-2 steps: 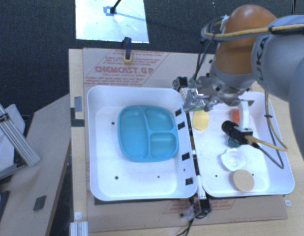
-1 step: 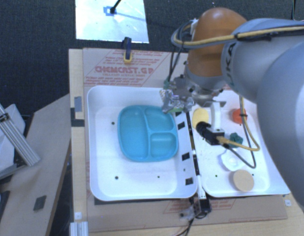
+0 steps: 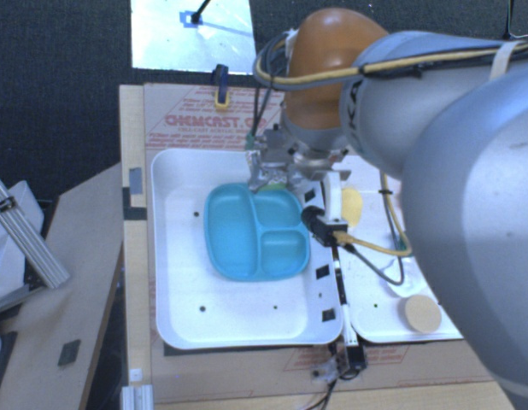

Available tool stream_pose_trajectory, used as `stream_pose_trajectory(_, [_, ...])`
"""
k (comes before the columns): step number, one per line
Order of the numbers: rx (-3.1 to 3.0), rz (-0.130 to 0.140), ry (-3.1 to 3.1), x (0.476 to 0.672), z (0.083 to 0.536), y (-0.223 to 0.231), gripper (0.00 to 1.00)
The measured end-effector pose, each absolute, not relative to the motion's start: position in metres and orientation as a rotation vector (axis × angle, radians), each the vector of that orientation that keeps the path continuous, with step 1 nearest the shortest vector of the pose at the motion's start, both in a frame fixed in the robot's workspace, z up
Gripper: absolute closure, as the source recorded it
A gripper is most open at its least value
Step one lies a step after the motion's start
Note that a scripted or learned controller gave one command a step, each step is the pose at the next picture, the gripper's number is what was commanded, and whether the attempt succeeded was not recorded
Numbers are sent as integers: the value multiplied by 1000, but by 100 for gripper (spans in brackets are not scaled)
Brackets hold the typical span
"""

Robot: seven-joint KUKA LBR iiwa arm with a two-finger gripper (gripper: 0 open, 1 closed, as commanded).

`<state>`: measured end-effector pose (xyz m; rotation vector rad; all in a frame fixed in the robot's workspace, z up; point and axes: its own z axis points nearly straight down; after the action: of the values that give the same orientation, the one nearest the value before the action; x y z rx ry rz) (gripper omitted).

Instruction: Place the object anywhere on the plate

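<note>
A blue divided plate [image 3: 254,233] lies in the left white bin [image 3: 183,306]. My gripper [image 3: 269,176] hangs over the plate's far edge, beneath the orange wrist band, and the wrist hides what is under it. In the right bin [image 3: 379,327] a pale yellow object [image 3: 352,205] lies close to the divider between the bins, to the right of the gripper. A round tan disc [image 3: 420,313] rests near that bin's front edge.
The grey arm [image 3: 452,135] covers most of the right bin and the upper right of the view. A yellow cable [image 3: 375,248] loops over the right bin. A cardboard sheet [image 3: 196,122] lies behind the bins.
</note>
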<state>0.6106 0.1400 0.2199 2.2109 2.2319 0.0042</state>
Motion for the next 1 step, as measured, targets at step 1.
stream_pose_trajectory(1, [2220, 3, 2221, 611, 232, 124, 100])
